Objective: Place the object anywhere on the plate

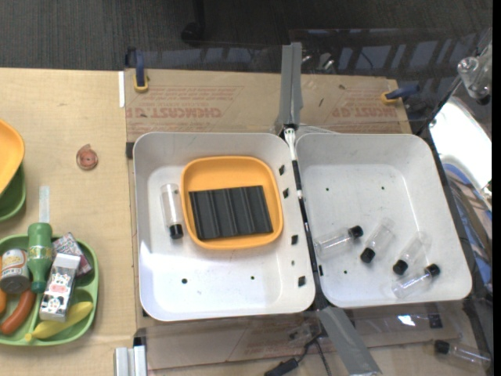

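Four clear vials with black caps lay loose in the right bin (368,178) — one (343,239) towards the divider, a second (376,239) just beside it, a third (412,252) and a fourth (410,283) near the front corner; a fifth vial (170,208) lay in the left bin (219,284), just beside the orange plate (188,202), apart from its rim.

What could have gone wrong from there, in my judgement: a vial was round and smooth, so a pinch off its axis would likely have rolled it away or squirted it out; the second and third lay close enough that a descent on one could have nudged its neighbour; the clear walls gave little to aim at beyond the caps. On the plate itself, the black ridged insert (232,214) might have steadied a vial laid along its grooves; laid across them, or dropped from height, it could have rolled over the shallow rim.

Whether the gripper was spread or pressed together could not be told, nor what, if anything, it pinched; so the vials' place relative to it could be given only by its approach — the right-bin vials lay on the side the arm reached in from, the plate beyond them across the divider, the fifth vial beyond the plate.
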### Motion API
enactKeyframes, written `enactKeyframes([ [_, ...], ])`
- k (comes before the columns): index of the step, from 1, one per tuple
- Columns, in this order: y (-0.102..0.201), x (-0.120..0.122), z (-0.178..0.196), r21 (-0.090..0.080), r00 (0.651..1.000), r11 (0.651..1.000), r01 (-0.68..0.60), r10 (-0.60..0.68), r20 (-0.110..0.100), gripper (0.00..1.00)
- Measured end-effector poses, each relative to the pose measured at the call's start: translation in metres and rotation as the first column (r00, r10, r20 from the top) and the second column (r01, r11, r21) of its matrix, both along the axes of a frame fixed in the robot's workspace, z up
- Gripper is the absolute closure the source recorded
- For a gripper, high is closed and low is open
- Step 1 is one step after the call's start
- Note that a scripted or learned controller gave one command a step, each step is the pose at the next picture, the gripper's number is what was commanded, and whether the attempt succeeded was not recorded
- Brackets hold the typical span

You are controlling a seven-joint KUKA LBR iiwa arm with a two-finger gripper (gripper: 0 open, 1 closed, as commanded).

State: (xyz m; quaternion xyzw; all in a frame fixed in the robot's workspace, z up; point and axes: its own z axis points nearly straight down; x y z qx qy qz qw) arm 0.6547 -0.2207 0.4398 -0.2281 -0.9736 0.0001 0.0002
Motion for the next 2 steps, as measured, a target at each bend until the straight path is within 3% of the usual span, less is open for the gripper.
enactKeyframes([
  [1,-0.0008,-0.0052,0.0012,0.000,0.953,0.953,-0.304,0.304,0.002,1.00],
  [2,-0.0008,0.0002,0.0020,-0.002,0.820,0.820,-0.572,0.572,0.005,1.00],
])
